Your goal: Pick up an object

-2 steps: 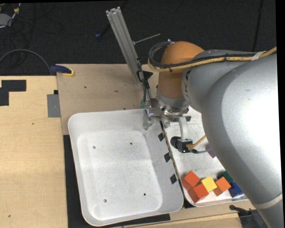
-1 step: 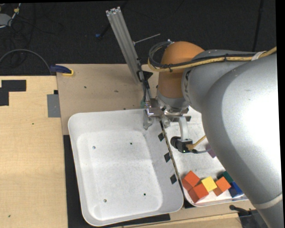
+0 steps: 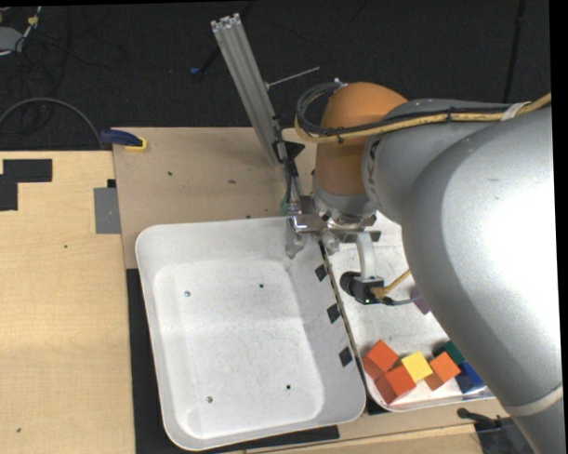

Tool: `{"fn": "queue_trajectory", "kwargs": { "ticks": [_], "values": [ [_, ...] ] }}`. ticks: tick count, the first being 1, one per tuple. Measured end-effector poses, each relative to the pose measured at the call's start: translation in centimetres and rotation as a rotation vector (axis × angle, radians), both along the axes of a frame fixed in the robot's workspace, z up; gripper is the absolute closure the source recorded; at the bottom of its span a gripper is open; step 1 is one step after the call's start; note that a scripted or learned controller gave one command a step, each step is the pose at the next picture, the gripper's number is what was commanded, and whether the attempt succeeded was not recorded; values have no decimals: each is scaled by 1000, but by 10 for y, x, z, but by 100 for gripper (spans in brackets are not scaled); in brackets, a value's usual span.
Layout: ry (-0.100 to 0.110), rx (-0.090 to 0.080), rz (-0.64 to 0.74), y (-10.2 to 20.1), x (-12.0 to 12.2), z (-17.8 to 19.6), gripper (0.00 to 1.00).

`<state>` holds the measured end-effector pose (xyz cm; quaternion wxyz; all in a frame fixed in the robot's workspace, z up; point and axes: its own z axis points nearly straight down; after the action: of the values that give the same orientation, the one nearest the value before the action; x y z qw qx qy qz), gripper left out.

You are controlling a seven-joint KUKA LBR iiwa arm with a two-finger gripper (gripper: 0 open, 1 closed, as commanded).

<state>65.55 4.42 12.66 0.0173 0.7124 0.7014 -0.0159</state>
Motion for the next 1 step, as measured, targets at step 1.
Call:
{"fn": "queue_trajectory", "kwargs": {
  "ticks": [1],
  "values": [
    [0,-11,-6,-5,0,1,100]
  ]
}}
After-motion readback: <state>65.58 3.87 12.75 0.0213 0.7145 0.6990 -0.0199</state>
